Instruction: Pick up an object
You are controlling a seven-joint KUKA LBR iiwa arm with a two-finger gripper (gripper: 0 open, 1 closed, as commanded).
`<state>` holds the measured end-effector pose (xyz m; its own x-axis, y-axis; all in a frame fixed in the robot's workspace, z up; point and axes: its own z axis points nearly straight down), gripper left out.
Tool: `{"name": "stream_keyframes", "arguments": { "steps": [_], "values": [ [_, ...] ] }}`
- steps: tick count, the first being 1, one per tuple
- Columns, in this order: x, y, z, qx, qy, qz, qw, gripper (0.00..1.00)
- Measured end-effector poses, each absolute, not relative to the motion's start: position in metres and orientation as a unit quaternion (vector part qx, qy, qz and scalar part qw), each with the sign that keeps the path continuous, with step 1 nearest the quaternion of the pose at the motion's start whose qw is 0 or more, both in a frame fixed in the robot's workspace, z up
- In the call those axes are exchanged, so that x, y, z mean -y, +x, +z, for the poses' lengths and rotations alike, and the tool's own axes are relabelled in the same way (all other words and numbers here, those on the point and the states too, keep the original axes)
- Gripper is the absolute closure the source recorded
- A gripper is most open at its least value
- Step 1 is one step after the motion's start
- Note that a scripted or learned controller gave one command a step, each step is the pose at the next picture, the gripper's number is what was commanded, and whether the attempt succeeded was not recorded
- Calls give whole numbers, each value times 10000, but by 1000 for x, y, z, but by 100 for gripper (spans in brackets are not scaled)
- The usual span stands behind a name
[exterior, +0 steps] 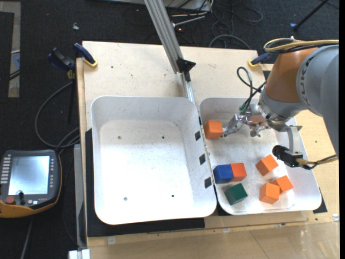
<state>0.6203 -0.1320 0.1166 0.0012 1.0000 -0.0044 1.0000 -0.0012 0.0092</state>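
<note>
Wooden bench [135,69], two shallow white plastic bins. Small orange cube [214,129] in right bin [308,190], far-left corner, near wall. Two-finger gripper [233,126] just beside cube; finger state unclear. Advise straddling cube squarely before closing, minding wall.

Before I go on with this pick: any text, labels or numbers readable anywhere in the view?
No text can be read.
Teach pendant: its screen is lit, but whatever it shows is too blurred to read.
Black tags on the right bin's wall: too small to tell.
Cubes, such as the orange cube near the gripper: plain.
</note>
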Motion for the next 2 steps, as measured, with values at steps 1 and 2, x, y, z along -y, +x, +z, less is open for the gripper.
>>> {"name": "stream_keyframes", "arguments": {
  "steps": [1, 2],
  "values": [
    [131, 618, 113, -7065, 7077, 6, 18, 0],
    [131, 618, 113, -7064, 7078, 6, 17, 0]
  ]
}}
